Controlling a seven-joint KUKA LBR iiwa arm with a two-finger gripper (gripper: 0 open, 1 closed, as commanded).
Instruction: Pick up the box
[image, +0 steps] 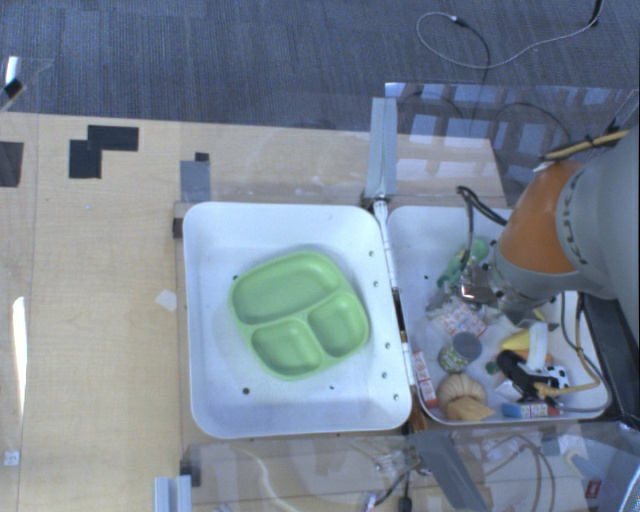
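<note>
Looking down at a slant on a pale wooden worktop (90, 330) carrying two shallow white bins side by side; the left bin (205, 390), at the centre of the frame, holds a green divided plate (298, 314) with three compartments; the right bin (420, 230), at the right of the frame, is crowded with small objects.

The grey arm (600, 230) with its orange band (535, 225) comes in from the right edge and bends down over the right bin; the gripper (478, 288) sits low among the clutter near that bin's middle; whether it is clenched, released or grasping anything cannot be told.

The likeliest box (425, 377) is a narrow carton with red markings lying along the right bin's left wall, long axis running up and down the frame, below and left of the gripper; its print is too small to read.
</note>
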